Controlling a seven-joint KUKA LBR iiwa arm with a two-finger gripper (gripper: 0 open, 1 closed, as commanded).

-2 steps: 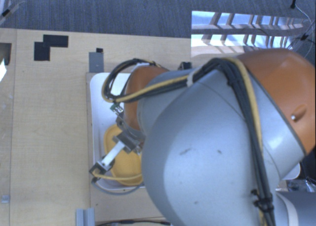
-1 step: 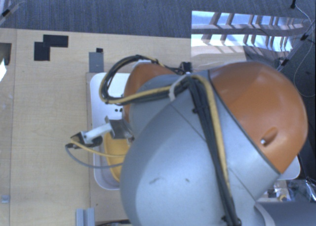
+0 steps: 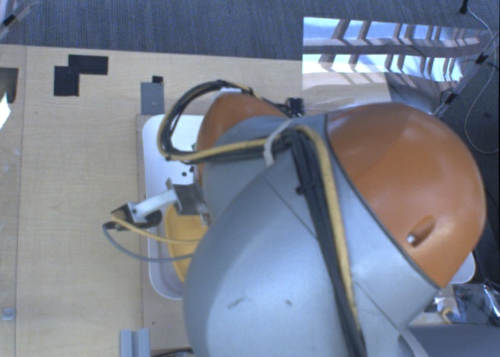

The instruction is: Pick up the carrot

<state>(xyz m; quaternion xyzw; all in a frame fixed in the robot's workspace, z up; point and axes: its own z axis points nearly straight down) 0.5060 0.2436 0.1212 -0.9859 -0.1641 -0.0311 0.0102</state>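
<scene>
The arm point(image 3: 328, 254) covers most of the white bin point(image 3: 154, 269); the carrot is hidden, and whether the gripper holds anything cannot be told.

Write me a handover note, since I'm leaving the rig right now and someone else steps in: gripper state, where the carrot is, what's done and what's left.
Gripper: hidden under the arm, which hangs low over the left bin; its state cannot be told.
Carrot: cannot be picked out. A yellow object lies in the left bin beside the arm, but what it is cannot be told.
Done: no pickup can be confirmed.
Left: locate the carrot once the arm clears, then check for a grasp and lift.
</scene>
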